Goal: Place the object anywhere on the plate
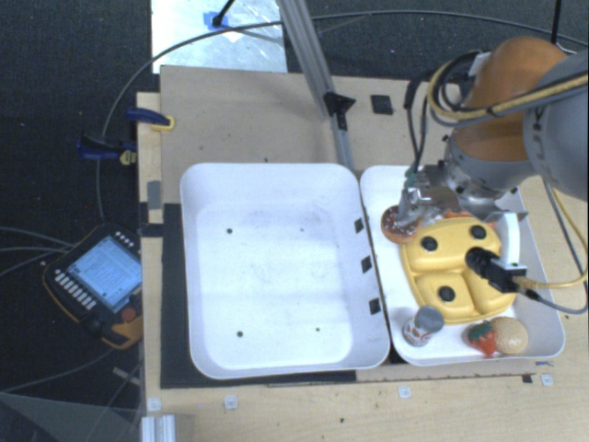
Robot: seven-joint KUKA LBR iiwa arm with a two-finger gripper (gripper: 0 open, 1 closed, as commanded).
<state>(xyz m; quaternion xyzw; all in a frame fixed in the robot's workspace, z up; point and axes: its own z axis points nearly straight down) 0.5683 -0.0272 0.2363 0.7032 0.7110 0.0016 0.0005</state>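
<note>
Bins (267, 265): smooth white plastic, slight sheen, faint scuffs on the left floor. Plate (451, 265): glossy yellow plastic, moulded sections. Worktop (248, 118): matt tan board, looks like wood or fibreboard. Arm (515, 90): smooth orange and grey casing, semi-gloss. Wrist hardware (419, 196): bare shiny metal. Floor (64, 63): dark, rough carpet.

- Two bins sit side by side: the left bin (276, 265) and the right bin (386, 247).
- In the right bin, a sectioned plate (451, 270) lies centrally.
- A small can (425, 325) and a strawberry (484, 337) lie before the sectioned plate.
- A handheld pendant (97, 279) lies left of the bench.
</note>
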